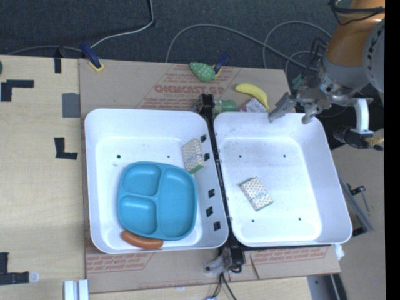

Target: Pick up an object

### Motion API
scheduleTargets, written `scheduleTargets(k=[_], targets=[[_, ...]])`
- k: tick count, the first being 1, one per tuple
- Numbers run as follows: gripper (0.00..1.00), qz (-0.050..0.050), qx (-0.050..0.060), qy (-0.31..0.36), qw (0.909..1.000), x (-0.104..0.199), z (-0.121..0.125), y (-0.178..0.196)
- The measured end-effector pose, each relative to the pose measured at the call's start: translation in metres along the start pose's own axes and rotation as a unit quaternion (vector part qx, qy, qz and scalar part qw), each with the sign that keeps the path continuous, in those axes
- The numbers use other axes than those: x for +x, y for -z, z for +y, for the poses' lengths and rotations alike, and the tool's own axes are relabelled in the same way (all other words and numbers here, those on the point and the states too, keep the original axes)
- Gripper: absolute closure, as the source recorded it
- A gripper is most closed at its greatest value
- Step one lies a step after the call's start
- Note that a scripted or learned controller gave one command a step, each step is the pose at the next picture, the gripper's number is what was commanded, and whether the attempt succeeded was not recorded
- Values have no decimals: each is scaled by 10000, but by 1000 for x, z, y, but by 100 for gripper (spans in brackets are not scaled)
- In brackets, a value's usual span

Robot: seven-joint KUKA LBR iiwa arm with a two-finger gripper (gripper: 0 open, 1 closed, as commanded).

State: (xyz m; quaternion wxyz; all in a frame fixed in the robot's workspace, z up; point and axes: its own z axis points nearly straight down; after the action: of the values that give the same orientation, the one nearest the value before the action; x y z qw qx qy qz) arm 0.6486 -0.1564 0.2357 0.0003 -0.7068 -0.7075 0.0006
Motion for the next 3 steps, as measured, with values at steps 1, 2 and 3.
scheduleTargets(k=[1, 2, 3], targets=[[0, 6, 10, 3, 10000, 50, -76, -40], [0, 12, -3, -3, 10000, 52, -134, -150], [0, -8, -49, 0, 10000, 50, -150, -149]])
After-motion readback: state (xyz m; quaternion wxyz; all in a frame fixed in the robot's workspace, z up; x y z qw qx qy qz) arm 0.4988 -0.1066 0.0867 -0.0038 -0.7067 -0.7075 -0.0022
